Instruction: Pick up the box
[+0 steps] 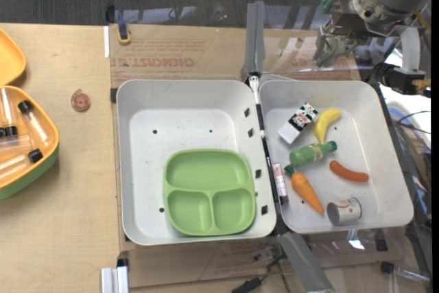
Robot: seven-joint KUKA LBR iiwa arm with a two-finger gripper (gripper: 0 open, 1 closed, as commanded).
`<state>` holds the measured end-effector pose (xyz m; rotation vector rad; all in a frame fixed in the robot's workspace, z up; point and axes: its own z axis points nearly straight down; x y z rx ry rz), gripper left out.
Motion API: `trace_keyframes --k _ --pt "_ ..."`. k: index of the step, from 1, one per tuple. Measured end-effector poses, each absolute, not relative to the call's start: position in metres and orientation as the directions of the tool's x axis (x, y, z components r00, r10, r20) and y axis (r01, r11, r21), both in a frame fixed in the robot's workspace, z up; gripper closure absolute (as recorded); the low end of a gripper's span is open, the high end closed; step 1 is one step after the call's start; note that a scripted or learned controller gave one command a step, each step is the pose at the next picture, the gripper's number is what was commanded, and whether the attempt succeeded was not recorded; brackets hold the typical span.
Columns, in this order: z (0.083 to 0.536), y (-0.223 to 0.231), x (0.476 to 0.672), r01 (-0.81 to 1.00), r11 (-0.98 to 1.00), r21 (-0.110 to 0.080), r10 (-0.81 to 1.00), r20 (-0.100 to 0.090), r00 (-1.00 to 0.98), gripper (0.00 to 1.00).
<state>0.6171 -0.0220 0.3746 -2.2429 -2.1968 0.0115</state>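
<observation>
The box (298, 123) is a small black-and-white carton lying tilted in the upper left part of the right bin (384, 147). A yellow banana (327, 122) lies right beside it, touching or nearly touching its right side. My gripper (334, 50) hangs above the far rim of the right bin, well behind the box and slightly to its right, with nothing seen in it.
Also in the right bin lie a green bottle (312, 152), a red sausage (348, 172), a carrot (306, 191) and a small can (344, 211). A green divided plate (209, 192) sits in the left bin (137, 147). A pink pen (279, 182) lies on the divider.
</observation>
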Motion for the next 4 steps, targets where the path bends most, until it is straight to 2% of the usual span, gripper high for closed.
trace_keyframes --k 1,2,3,4 --pt "0.316 0.013 0.593 0.978 0.208 -0.008 0.978 -0.001 -0.208 1.00" --pt "0.287 0.023 0.641 0.988 0.153 -0.006 0.988 -0.003 -0.153 1.00" --pt "0.255 -0.028 0.633 0.995 0.097 -0.007 0.995 -0.002 -0.097 1.00" --pt "0.220 -0.015 0.659 0.999 0.052 -0.006 0.999 -0.003 -0.052 1.00"
